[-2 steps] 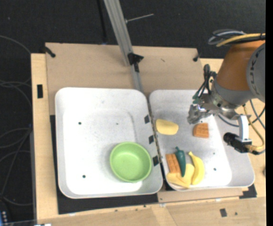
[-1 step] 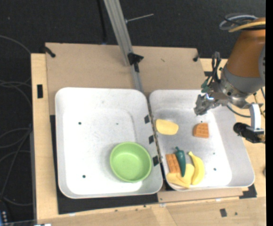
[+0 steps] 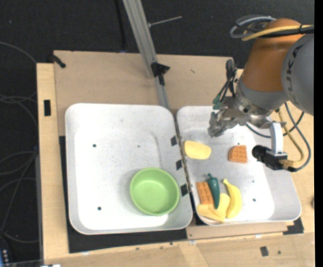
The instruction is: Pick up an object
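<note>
Crowding the near edge of the right bin point(image 3: 284, 204), a banana point(image 3: 234, 199) is lying well short of my jaws point(image 3: 217, 125), whose spread I cannot tell, so I am risking closing on nothing beside the yellow piece point(image 3: 197, 150).

2 bins sit side by side on the surface point(image 3: 111, 77). The left bin point(image 3: 106, 132) holds a bowl point(image 3: 154, 191) near its front right corner. The right bin point(image 3: 262, 199) holds a potato point(image 3: 197, 149) by its left wall, a waffle point(image 3: 238, 154) to the right of it, and — at the front — a pepper point(image 3: 213, 188), a banana point(image 3: 234, 199) and other pieces clustered together.
</note>
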You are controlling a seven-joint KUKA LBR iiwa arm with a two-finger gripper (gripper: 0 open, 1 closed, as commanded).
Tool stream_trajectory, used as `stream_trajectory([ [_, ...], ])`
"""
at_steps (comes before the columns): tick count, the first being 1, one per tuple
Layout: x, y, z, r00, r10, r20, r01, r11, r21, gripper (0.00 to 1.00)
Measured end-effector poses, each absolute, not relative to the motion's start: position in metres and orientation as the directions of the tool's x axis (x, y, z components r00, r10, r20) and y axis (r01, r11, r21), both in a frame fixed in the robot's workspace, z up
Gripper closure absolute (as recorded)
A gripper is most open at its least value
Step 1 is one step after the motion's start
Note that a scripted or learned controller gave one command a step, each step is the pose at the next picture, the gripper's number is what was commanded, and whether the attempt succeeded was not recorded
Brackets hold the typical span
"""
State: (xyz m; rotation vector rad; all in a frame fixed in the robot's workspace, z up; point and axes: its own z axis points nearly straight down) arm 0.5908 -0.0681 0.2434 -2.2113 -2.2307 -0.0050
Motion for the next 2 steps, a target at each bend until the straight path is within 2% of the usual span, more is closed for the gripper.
stream_trajectory([
  [1, 0.585, -0.012, 0.234, -0.007, 1.0, 0.001, 1.0, 0.007, 0.0, 1.0],
  [2, 0.589, 0.051, 0.239, -0.01, 1.0, 0.003, 1.0, 0.01, 0.001, 1.0],
])
